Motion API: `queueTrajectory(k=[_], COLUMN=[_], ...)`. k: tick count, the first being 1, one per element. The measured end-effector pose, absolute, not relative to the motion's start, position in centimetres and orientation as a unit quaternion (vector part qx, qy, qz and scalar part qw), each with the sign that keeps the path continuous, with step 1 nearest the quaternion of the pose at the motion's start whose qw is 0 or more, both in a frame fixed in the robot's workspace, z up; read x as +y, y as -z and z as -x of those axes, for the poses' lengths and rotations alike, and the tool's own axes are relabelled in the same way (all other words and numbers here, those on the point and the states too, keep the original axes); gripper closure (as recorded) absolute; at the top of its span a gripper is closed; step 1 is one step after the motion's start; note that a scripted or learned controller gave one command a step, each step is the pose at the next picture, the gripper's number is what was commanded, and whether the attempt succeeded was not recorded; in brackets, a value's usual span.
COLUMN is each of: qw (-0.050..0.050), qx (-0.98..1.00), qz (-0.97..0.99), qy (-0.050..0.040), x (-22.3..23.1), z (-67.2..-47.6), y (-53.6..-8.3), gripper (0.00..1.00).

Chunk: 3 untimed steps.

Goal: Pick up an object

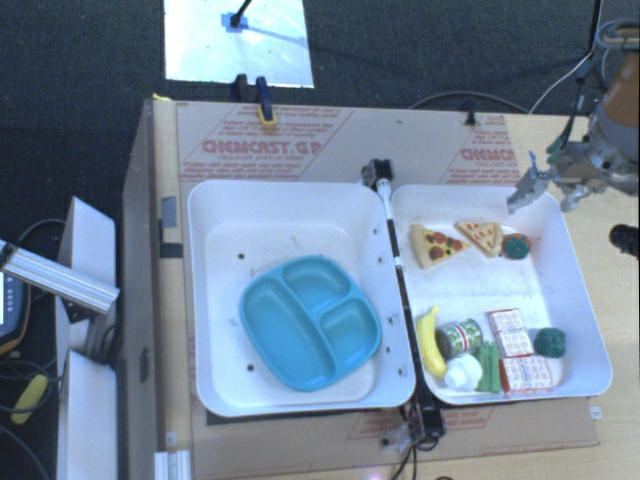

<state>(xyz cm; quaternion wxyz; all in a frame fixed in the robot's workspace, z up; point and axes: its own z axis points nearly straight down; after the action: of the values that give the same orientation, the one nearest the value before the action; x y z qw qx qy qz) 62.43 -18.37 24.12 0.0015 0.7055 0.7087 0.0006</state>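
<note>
Board (300,138) (printed CHEMCAST GP twice)

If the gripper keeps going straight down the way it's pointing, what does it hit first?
Probably the right bin's upper right corner. The gripper hangs over bare floor there, right of the sandwich wedge and green piece; depth is unclear.

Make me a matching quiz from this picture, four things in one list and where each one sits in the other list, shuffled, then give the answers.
Things:
1. blue plate
2. banana
3. pizza slice
4. gripper

Places:
A. far end of the right bin, near the divider
B. above the right bin's far right corner
C. alone in the left bin
D. near end of the right bin, along the divider

Pairs: 1-C, 2-D, 3-A, 4-B
</note>
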Motion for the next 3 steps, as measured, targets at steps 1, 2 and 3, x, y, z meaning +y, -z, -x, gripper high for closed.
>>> queueTrajectory(k=[1,2,3], qw=[0.000,0.000,0.004], qx=[0.708,0.708,0.709], qz=[-0.707,-0.706,-0.705], qy=[0.0003,0.0004,-0.0022], x=[-20.7,-20.6,-16.0], z=[-64.3,-64.6,-65.2], y=[-17.7,-10.3,-8.9], gripper=[0.00,0.00,0.00])
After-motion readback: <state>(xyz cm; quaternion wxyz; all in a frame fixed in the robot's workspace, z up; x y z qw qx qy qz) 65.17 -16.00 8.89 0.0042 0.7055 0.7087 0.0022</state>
